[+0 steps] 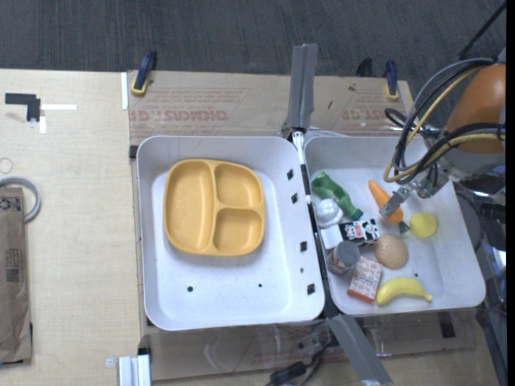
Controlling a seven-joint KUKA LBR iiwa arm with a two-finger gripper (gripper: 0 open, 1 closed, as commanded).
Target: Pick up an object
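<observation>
The right bin (459, 215) holds several small items. An orange carrot (376, 191) lies near its middle, with a yellow lemon (424, 224) to its right. A brown roundish piece (391, 252) and a yellow banana (402, 291) sit closer to the front. A green item (331, 190), a white bottle (327, 212), a black-and-white patterned piece (360, 231), a grey can (346, 256) and a red-and-white packet (365, 280) lie on the left side. My gripper (393, 207) hangs low in this bin, its tip right at the carrot's lower right end and just left of the lemon.
The left bin (161, 296) carries a yellow three-compartment plate (214, 207). A divider wall (310, 240) separates the bins. The arm with its orange band (483, 103) and black and yellow cables (418, 135) comes in over the right bin's far right corner.
</observation>
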